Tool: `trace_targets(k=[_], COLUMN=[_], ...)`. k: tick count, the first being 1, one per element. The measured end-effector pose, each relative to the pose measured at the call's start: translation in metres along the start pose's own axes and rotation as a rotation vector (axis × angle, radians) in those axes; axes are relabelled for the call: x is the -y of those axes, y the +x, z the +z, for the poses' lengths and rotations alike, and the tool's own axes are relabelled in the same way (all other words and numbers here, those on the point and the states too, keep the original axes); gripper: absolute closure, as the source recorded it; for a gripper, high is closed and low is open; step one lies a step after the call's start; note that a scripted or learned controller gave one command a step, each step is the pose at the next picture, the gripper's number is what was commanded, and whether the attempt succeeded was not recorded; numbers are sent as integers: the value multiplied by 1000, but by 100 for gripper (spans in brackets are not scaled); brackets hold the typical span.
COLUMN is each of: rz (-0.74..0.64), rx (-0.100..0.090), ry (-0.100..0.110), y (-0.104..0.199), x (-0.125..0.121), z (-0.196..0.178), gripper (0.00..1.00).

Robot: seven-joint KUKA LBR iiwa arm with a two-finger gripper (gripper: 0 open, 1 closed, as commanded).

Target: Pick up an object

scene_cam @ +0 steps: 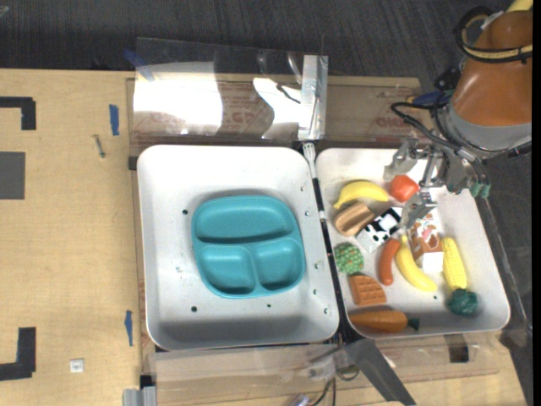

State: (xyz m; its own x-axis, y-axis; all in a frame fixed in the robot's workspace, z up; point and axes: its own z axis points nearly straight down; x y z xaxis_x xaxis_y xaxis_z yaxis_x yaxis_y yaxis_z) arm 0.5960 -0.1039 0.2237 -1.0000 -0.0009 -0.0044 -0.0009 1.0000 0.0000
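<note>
The gripper (420, 186) hangs over the right bin (494, 252); whether it is released or clenched cannot be told. A small red-orange tomato-like piece (404, 187) sits just at its nine o'clock, round, with no long axis. Toy foods crowd around from six to nine o'clock, a yellow banana (362, 193) nearest.

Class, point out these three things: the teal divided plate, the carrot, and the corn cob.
teal divided plate (247, 244), camera view, on the ridge between its compartments.
carrot (378, 319), camera view, on its orange body.
corn cob (454, 263), camera view, on its yellow middle.
</note>
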Motion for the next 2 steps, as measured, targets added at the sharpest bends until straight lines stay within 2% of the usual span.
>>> trace_targets(k=[1,2], rz=[33,-19], rx=[8,70], ry=[2,10], y=[28,49], x=[40,56], z=[97,111], gripper=[0,0])
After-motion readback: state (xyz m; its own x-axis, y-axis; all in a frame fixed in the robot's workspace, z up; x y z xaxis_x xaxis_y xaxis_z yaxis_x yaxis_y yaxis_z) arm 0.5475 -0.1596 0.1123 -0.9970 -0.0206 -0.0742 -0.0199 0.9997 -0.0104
